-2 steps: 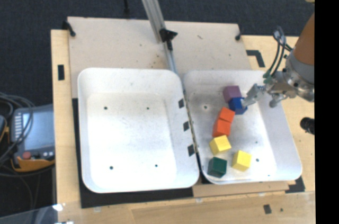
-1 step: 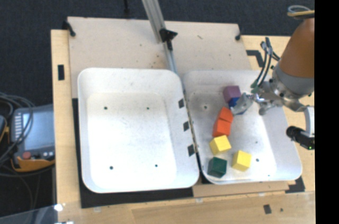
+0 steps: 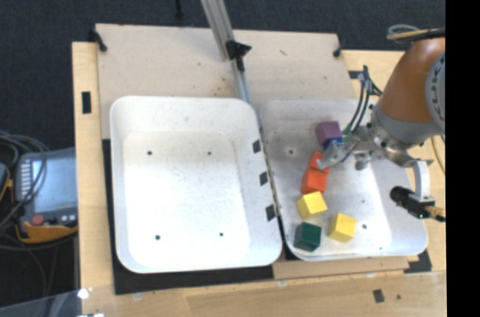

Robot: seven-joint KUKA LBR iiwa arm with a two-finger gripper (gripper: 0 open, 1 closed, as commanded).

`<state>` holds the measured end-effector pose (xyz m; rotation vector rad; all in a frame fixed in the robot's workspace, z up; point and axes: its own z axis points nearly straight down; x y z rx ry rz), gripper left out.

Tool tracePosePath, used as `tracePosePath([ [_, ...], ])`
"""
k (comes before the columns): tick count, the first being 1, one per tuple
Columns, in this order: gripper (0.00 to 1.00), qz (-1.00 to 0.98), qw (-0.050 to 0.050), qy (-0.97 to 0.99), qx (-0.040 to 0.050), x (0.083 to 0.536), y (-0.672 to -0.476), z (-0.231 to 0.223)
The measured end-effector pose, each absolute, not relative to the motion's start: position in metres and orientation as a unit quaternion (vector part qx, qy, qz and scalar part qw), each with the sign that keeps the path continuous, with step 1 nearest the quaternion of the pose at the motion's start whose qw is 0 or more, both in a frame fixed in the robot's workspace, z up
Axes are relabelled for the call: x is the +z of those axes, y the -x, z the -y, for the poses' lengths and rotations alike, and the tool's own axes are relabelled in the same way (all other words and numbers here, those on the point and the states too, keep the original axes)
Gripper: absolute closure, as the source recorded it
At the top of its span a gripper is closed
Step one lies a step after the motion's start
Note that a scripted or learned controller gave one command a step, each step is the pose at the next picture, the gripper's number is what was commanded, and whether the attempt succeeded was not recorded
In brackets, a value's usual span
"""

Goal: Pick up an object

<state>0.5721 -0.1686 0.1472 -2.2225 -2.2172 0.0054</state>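
The left bin (image 3: 187,180) offers open floor across its whole bed. In the right bin (image 3: 390,233), blocks crowd the middle: a purple block (image 3: 328,132) at twelve o'clock, an orange block (image 3: 315,177) just below, then a yellow block (image 3: 312,203), a green block (image 3: 307,235) and a second yellow block (image 3: 342,226) toward six. The gripper (image 3: 337,153) sits, apparently, against the orange block. Floor at four o'clock lies open.

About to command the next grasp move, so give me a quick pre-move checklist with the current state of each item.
1. Tool over the right bin: ok.
2. Target close: orange block just below the tool: ok.
3. Block held: cannot tell.
4. Neighbours apart from the orange block: purple block and yellow block sit very close: not ok.
5. Green block and second yellow block away from the tool: ok.
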Motion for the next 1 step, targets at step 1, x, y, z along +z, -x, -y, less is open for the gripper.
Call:
tracePosePath([
  [1, 1.00, 0.704, -0.002, 0.710, -0.0010, 0.1620, -0.5737, 0.1701],
])
